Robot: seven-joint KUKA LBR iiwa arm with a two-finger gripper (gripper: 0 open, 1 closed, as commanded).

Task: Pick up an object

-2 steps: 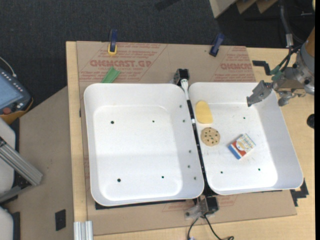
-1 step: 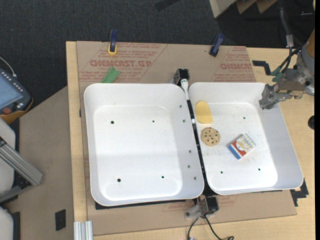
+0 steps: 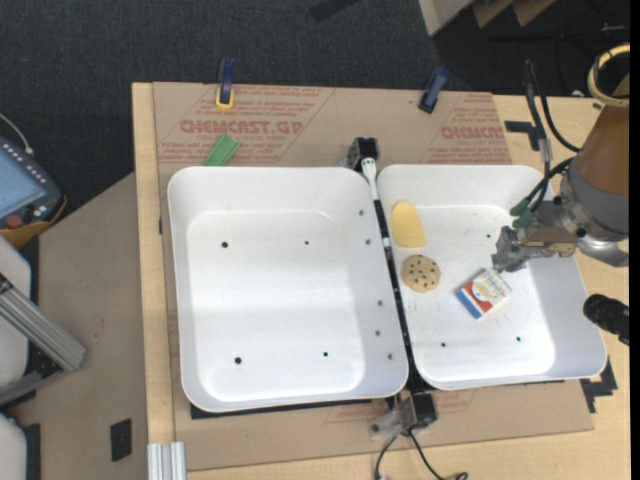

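A: Tool (image 3: 505,253) status?
B: Can't tell its state. It's over the right bin (image 3: 560,363), just above the small carton (image 3: 482,294).
A: Others?
B: Cookie (image 3: 421,272), yellow piece (image 3: 407,224), same bin.

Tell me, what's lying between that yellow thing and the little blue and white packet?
The cookie lies roughly between them in the camera view, below the yellow piece and left of the packet, on the right bin's floor, touching neither.
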